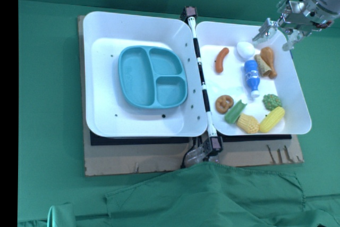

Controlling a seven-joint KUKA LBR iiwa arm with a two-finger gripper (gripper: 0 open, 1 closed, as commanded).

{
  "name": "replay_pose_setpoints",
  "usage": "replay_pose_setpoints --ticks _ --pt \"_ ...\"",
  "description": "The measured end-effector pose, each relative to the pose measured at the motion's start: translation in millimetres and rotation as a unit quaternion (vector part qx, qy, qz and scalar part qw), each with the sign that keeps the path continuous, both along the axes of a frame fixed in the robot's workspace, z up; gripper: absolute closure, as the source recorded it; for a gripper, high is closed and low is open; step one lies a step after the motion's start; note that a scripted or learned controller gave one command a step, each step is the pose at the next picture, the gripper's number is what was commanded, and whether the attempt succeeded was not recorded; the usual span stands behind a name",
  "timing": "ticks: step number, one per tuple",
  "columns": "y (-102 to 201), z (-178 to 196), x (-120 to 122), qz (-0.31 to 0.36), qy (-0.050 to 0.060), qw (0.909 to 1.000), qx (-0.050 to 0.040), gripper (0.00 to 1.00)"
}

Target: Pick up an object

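Robot lab bench, green cloth [48, 87], two white bins [106, 29]

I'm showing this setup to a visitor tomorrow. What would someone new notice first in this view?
Most likely the teal divided plate, alone in the left bin. Next, the colourful toy food clustered in the right bin: a blue bottle in the middle, a red sausage to its left, yellow corn near the front edge. The gripper hovers open above that bin's far right corner, holding nothing.
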State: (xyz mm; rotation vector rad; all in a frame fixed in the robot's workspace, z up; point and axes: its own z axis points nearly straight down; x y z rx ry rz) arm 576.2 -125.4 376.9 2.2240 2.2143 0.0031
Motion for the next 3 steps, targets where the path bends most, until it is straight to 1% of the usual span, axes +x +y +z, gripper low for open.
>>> replay_pose_setpoints --ticks 1,2,3 --pt "-48 -93 1 -0.002 0.004 1.0 -0.0005 0.0" --pt "-63 -75 20 0.0 -0.002 1.0 -0.0017 0.0" --pt "-61 -169 62 0.001 0.004 1.0 -0.0001 0.0"
